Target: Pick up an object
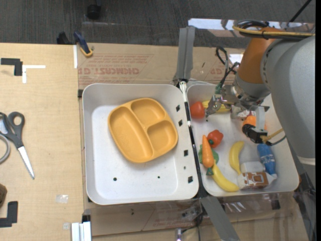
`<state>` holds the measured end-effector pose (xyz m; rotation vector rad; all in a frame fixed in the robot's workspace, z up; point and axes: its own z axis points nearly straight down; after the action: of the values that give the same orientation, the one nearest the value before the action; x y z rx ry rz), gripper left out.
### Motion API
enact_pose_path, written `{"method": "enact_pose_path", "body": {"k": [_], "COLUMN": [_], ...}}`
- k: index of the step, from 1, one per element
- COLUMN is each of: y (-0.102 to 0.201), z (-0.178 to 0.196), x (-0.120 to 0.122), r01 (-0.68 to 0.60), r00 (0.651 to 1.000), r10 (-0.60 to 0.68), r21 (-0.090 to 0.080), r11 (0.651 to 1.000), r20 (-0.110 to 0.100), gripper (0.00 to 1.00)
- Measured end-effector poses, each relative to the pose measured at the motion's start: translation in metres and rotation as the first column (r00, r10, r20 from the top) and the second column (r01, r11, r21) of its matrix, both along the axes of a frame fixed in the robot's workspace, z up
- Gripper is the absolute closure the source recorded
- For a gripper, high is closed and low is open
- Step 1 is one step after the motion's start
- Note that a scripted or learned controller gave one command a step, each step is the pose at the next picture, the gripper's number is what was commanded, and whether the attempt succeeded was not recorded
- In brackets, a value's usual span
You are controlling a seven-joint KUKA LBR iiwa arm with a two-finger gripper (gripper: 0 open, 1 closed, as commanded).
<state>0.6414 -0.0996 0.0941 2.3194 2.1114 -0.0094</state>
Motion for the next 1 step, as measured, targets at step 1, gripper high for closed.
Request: {"method": "enact_pose_path", "body": {"k": [1], "y": [-0.0113], "z": [-0.0052], "x": [0.0124], "r01": [0.187], "r00": [0.982], "r10": [-0.187], "r21": [0.009], "r11": [0.982], "r20": [-0.025], "gripper": [0.00]}}
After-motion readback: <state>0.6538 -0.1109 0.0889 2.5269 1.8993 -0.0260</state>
